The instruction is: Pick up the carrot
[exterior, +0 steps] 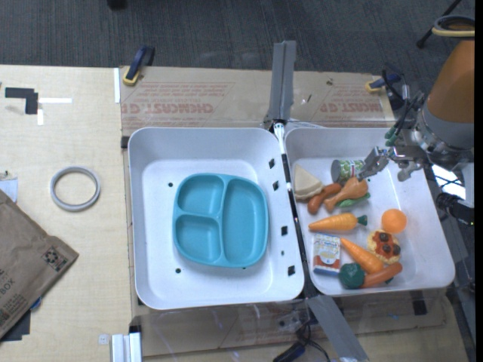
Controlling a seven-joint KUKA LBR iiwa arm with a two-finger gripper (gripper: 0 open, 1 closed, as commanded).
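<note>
Orange carrot (334, 222) lies mid right bin (423, 277), among toy foods. Gripper (377, 161) hovers upper right, above it; pincer state unclear. Teal tray (222, 220) in left bin (151, 225).

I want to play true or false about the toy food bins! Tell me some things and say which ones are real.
1. The blue divided plate sits in the left bin. True.
2. A carrot lies in the right bin. True.
3. The gripper holds the carrot between its fingers. False: the carrot lies in the bin, apart from the gripper, which hovers near the bin's far side.
4. The orange ball rests on the blue plate. False: it is in the right bin with the other toy food.
5. A tape ring lies on the bench left of the bins. True.
</note>
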